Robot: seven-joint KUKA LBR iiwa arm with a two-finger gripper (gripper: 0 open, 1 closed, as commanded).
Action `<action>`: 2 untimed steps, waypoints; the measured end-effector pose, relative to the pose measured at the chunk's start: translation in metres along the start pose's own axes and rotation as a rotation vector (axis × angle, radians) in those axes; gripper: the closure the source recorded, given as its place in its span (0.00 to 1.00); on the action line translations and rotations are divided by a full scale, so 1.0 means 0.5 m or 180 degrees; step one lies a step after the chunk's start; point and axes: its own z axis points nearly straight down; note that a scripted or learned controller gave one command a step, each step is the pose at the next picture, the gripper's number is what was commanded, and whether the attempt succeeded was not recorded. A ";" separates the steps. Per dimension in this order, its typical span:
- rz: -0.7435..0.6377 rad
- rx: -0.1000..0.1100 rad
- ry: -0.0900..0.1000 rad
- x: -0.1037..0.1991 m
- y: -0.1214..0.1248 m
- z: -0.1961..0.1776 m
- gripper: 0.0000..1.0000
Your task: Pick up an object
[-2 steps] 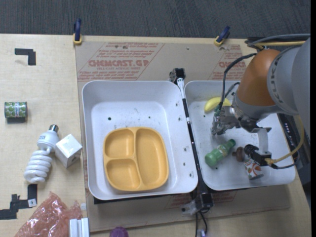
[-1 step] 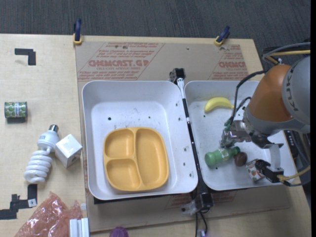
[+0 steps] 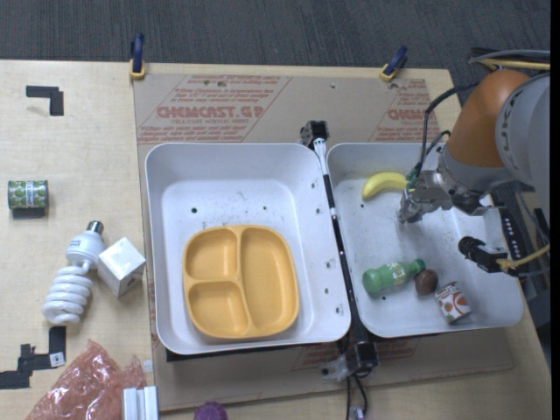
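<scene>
Readable writing first: the brown board (image 3: 262,103) lying under both bins is showing red print that reads something like "CHEMCAST G", repeated at its far right corner where it's cut off. The small green can (image 3: 27,195) sitting on the tabletop (image 3: 79,129) at far left has a label, but it's too small to read. Same for the little red and white carton (image 3: 452,303) in the near right corner of the right bin (image 3: 499,315).

The gripper (image 3: 413,208) is hanging low over the far part of the right bin, just to the right of the banana (image 3: 385,184). I honestly can't tell whether the fingers are spread or pressed together, the tips are too small and dark against the white. Nothing is visibly sitting between them, and whether they're touching the banana or the bin floor isn't clear either.

Nearer in that bin, a green bottle (image 3: 393,276) is lying on its side with a brown ball-like thing (image 3: 426,281) right against its right end.

The left bin (image 3: 175,173) is holding a yellow divided plate (image 3: 241,280). Out on the tabletop to the left, a spiral light bulb (image 3: 72,280) is lying beside a white cube (image 3: 122,265), and a pink mesh bag (image 3: 83,385) is sitting at the near edge.
</scene>
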 end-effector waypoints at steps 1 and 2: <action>0.0012 0.0003 0.0003 0.039 -0.161 0.001 0.00; -0.0002 -0.0001 -0.0001 -0.015 0.023 0.000 0.00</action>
